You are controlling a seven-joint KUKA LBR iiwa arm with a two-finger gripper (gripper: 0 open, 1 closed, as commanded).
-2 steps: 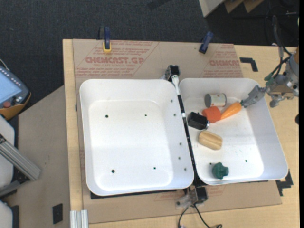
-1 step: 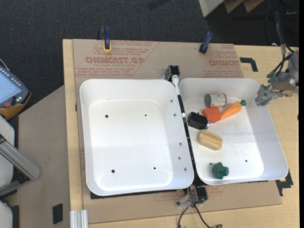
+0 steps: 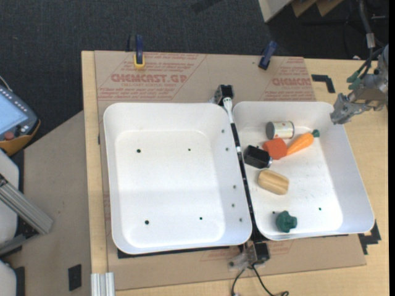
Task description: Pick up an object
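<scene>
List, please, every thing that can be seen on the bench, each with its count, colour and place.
left bin: 1, white, left half of bench
right bin: 1, white, right half of bench
cylinder: 1, cream with grey end, right bin, far part
toy carrot: 1, orange, right bin, beside the cylinder
black block: 1, black, right bin, by the left wall
tan block: 1, tan, right bin, middle
green object: 1, dark green, right bin, near edge
clamps: 2, blue, far edge of board
pincer: 1, grey, over far right corner of right bin

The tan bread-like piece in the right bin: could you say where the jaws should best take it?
Probably across the short width of the tan piece, coming straight down. It lies flat and elongated, with bare floor along both long sides; the black object sits close above its left end.
</scene>
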